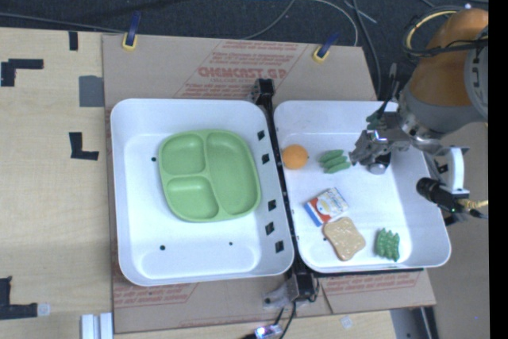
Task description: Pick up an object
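On the desk [48, 194], the left bin [127, 194] holds a green divided plate [209, 175] lying flat near its middle, with bare white floor all round it. In the right bin [413, 210], an orange ball [295, 157] sits close to the wall shared by the two bins, and a green pod [335, 162] lies just beside it. Nearer the front edge are a red and white packet [327, 206], a slice of toast [344, 238] touching it, and a small green piece [387, 244] by the front right corner.

The claw [373, 151] hangs low, just right of the pod; whether its tips are apart or together cannot be told, and nothing is seen between them. This looks like the approach step. The next move likely calls for a small shift left and down over the pod. The ball crowds that side, while open floor lies behind and to the right.
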You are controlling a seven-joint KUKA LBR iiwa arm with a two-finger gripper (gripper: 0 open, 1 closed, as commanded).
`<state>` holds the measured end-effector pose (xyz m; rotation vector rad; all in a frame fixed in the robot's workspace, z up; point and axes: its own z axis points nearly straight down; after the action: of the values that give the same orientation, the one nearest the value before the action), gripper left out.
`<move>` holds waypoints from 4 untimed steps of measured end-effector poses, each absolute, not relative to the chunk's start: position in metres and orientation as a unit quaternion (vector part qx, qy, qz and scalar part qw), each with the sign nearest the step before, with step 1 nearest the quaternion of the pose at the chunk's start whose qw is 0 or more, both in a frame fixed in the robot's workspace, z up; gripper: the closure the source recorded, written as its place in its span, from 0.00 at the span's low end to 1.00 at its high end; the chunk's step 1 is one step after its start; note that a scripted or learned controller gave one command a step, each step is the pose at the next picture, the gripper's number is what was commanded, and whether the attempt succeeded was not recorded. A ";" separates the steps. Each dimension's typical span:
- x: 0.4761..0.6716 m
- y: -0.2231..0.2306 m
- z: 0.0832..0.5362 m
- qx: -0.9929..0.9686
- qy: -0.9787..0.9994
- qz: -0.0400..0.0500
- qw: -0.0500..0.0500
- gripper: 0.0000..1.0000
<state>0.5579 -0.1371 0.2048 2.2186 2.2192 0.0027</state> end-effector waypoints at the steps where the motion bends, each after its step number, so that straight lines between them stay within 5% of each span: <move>1: 0.559 -0.137 0.252 0.707 0.708 0.001 0.002 1.00; 4: 0.570 0.030 0.219 0.705 0.709 -0.001 -0.001 1.00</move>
<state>0.5700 0.0304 0.2195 2.2161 2.2306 -0.0028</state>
